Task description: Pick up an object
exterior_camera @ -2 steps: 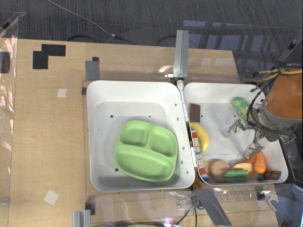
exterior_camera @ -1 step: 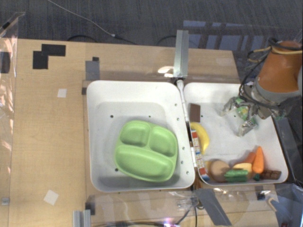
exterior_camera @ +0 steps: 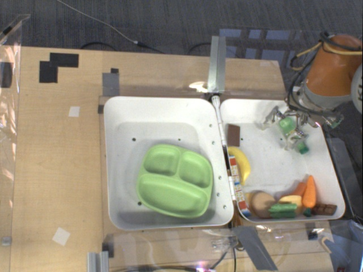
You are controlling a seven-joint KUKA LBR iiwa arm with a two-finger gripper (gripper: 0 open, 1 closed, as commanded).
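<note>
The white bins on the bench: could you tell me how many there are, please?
2. The left bin holds a green divided plate; the right bin holds the toy food, with the gripper above its far side.

— What do you look like from above?

— My arm [exterior_camera: 334, 72] is grey, with a broad orange band, rounded like a pot, just above the wrist. A yellowish cable loops along the top of that band, and dark cables run down beside it.

— And the end of you?

— My gripper [exterior_camera: 290, 130] is thin bare metal, silvery and spindly, with a pale green piece at its middle
</note>
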